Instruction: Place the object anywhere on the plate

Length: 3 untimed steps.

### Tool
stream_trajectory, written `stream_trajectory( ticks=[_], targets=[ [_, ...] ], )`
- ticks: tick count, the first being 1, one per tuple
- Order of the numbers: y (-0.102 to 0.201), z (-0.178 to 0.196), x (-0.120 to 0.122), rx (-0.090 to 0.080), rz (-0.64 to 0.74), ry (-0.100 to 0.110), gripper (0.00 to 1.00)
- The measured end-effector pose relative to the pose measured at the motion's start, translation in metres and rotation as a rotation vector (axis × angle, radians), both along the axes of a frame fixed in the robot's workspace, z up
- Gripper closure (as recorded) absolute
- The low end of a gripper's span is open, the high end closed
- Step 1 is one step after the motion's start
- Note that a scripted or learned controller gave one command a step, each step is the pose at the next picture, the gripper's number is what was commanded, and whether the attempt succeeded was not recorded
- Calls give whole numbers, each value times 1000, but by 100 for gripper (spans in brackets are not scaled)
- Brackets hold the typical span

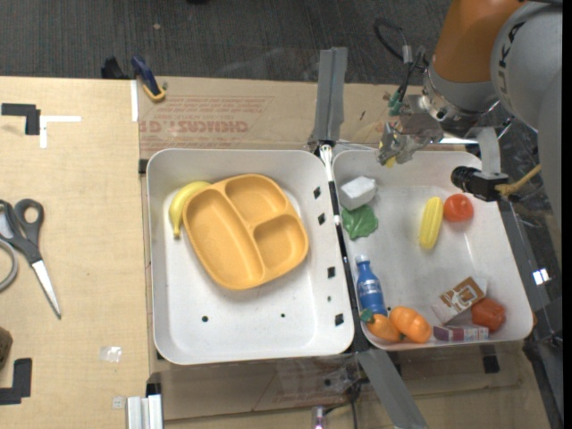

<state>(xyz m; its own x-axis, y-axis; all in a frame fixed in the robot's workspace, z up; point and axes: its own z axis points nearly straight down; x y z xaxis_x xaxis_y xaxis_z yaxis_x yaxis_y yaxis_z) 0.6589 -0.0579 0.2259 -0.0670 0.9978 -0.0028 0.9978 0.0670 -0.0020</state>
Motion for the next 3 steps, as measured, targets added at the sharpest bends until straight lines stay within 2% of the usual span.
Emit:
stream_trajectory(
  ticks=[1, 2, 3],
  targets=[
    [76, -36, -15, 2, 110, 1, 100],
    [153, 26, -44, 2, 589, -1, 100],
    [240, -1, -45, 2, 744, 1, 100]
  ],
)
